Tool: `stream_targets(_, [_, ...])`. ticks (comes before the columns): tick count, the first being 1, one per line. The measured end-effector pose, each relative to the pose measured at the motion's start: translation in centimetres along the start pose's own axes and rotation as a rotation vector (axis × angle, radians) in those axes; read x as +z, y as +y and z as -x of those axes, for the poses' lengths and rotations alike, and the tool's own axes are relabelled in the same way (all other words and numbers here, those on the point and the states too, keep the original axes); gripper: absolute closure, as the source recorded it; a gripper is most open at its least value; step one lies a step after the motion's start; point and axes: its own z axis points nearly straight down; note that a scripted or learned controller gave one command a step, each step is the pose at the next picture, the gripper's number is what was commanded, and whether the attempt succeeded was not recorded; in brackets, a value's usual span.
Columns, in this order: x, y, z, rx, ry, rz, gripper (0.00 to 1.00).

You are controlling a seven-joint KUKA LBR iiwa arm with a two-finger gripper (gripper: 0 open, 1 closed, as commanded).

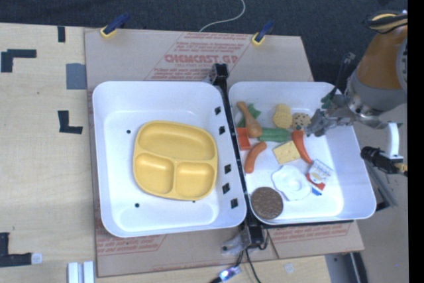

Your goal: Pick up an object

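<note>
The right white bin (351, 209) holds several toy foods. Among them are a red sausage (303, 146), a speckled cookie (301, 120), a yellow corn-like piece (283, 116), a green bean (275, 134) and a cheese slice (286, 152). My gripper (317, 124) hangs low over the bin's upper right part. It is just right of the cookie and above the top end of the red sausage. I see nothing held in it.
An orange sausage (254, 156), a drumstick (250, 114), a fried egg (291, 182), a brown patty (267, 202) and a small packet (319, 173) also lie in the right bin. The left bin (109, 142) holds a yellow divided plate (175, 159).
</note>
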Motion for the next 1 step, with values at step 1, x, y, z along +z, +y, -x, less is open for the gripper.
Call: stream_targets(1, [-5.30, 0.13, -0.03, -0.001, 0.000, 0.000, 1.00])
